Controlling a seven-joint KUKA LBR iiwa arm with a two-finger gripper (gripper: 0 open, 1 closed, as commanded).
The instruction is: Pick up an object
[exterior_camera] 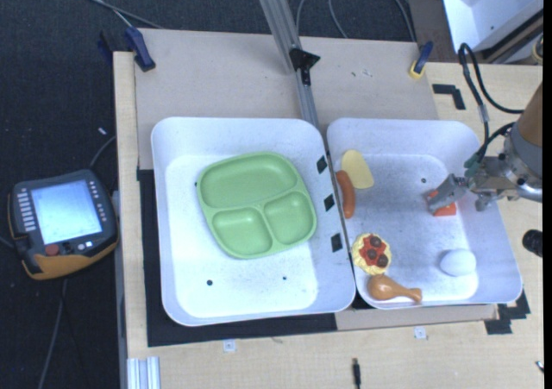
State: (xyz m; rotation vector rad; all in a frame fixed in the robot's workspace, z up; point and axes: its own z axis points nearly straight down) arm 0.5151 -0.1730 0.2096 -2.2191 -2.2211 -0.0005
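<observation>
The gripper (446,194) sits low in the right bin (405,133), its fingers closed on a small red object (444,208). A white ball (457,263) lies nearer. Along the bin's left wall: yellow chip (357,168), hot dog (347,193), pizza slice (372,253), drumstick (392,290). The left bin (185,292) bears a green divided plate (256,203).

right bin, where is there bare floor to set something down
Bare floor lies mid right white bin, between the orange sausage and the gripper. The near-left corner is crowded: round pizza toy, brown drumstick. A white ball sits near-right.
</observation>
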